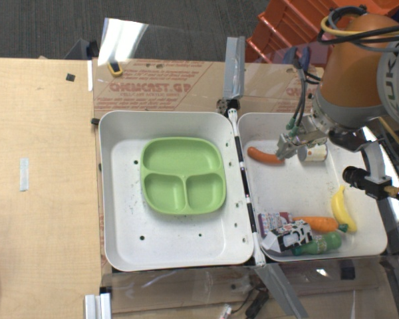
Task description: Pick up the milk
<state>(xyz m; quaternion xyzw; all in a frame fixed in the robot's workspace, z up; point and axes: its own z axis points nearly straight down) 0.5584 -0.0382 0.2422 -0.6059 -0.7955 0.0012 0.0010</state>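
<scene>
In the camera view we find the milk (287,232) — a small carton with a black-and-white print — lying on its side at the near edge of the right bin (306,198), pressed among other things: a green bottle (319,244) touches it on the near right, a carrot (319,224) lies just beside it on the far right, and a banana (340,208) sits a little further right. We judge the carton light and fairly stiff, with flat cardboard faces that should take a pinch across its narrow width; squeezed hard it may dent, and its glossy skin could slip. The crowding is the trouble — fingers coming down beside it would likely strike the bottle or the bin wall, so the far-left side looks the freer approach.

The arm (359,58) leans in from the right, its orange band high at the far right, wrist tilted down toward the far part of the right bin. The gripper (294,143) hangs there near a sausage (265,155), well apart from the milk; whether anything sits in its grasp we cannot tell. The left bin (120,198) holds a green divided plate (183,175).
</scene>
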